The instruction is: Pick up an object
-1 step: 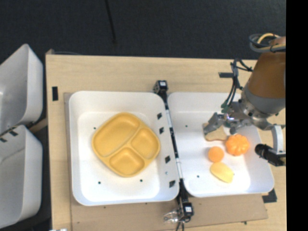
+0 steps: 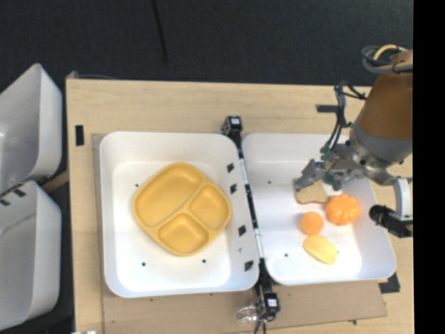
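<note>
The gripper hung low in the right bin, near its far right corner, directly above a tan piece; whether it was apart, together or clamped could not be told, and nothing showed that it held anything. Just beside the tan piece, toward the bin's right edge, sat a pumpkin, touching or nearly touching an orange ball, with a yellow lemon nearer the front edge. The left bin carried a yellow tray at its centre. The likely trouble was crowding: the tan piece looked flat and low, so a descent could slide off it, nudge the pumpkin, or close on nothing.
</note>
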`<move>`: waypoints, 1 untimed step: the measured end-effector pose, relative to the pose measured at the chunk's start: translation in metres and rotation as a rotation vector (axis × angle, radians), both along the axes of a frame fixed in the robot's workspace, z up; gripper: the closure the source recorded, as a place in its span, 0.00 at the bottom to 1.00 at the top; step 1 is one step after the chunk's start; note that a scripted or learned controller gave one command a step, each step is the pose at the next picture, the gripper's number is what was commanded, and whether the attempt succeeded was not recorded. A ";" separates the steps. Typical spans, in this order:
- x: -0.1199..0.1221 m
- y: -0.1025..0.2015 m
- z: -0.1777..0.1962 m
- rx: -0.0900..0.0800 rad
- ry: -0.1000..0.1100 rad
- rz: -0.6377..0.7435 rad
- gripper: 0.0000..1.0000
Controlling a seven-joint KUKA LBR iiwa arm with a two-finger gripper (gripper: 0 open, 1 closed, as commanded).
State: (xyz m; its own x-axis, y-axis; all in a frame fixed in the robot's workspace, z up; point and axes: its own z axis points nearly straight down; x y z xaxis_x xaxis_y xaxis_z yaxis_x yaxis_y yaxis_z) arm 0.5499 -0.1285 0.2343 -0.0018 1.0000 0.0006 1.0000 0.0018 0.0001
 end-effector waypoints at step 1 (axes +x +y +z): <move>-0.001 -0.009 -0.056 -0.002 0.004 -0.004 0.00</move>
